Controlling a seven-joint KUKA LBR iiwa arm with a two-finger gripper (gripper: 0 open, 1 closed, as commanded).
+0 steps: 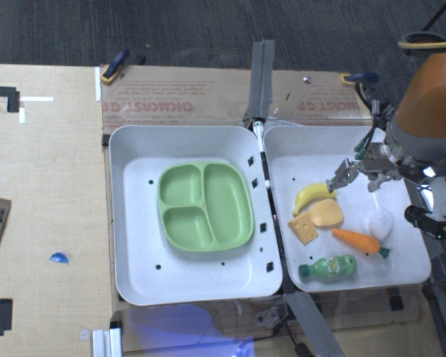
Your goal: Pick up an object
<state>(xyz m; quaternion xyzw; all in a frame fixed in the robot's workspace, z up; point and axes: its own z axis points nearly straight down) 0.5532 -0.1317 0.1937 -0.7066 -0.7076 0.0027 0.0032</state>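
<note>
Camera view shows two white bins: the left bin [126,222] bears a green divided plate [205,205]; the right bin [305,151] holds a banana [313,195], a bread slice [325,213], a cheese wedge [304,230], a carrot [359,241] and a green bottle [328,268]. The gripper [343,175] hangs just above the banana; whether it grips anything, I cannot tell.

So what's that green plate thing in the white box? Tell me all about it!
The green plate is a pale green divided tray with rounded corners that looks like smooth plastic. Raised ridges split it into three compartments: two smaller ones on the view's left side and one long one on the right. Nothing is in them. It lies flat, turned a little askew, near the middle of the left white bin. It touches only the bin floor, and the food toys sit in the other bin.
</note>
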